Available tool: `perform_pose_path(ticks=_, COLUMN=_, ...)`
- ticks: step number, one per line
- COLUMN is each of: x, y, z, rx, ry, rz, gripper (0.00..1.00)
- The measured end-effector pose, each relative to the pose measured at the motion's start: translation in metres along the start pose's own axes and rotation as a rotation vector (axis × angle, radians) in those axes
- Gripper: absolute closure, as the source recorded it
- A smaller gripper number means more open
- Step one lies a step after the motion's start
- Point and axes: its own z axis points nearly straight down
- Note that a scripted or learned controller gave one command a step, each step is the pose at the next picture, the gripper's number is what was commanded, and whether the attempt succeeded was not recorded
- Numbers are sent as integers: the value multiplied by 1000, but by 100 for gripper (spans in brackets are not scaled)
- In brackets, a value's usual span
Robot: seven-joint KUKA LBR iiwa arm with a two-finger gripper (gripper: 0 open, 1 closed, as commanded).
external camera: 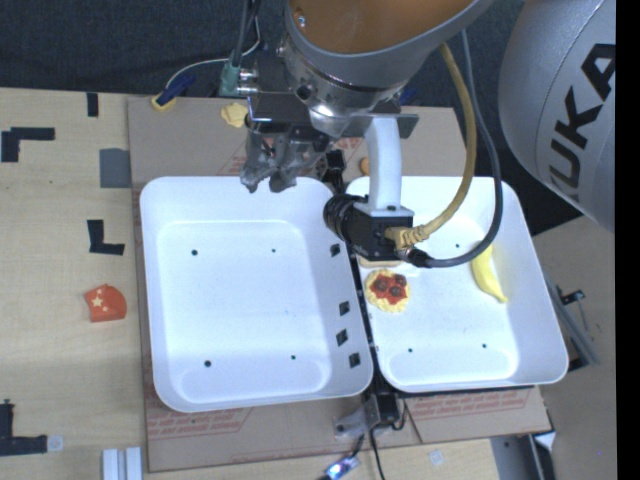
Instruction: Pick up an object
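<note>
Here, fingers [272, 176] over left bin [160, 268] rim — banana [488, 276] well apart.

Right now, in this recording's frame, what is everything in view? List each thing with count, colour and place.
Bins: two, white, side by side on the bench; left bin, right bin.
Banana: one, yellow, right bin near its right wall.
Tart-like toy: one, yellow with red topping, right bin near the divider.
Red toy: one, red-orange, on the bench left of the bins.
Small yellow thing: one, behind the bins, too small to name.
Arm: one, grey with orange band, reaching in from the right.
Tool: one, dark, over the left bin's far rim.
</note>
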Motion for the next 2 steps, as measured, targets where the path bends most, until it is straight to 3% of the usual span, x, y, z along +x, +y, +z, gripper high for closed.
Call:
perform_pose_path(ticks=1, x=-1, y=-2, z=208, rx=14, ry=-6, rz=3, gripper=100)
perform_pose_path(ticks=2, x=0, y=0, z=-14, rx=-19, ry=11, rz=1, gripper=100)
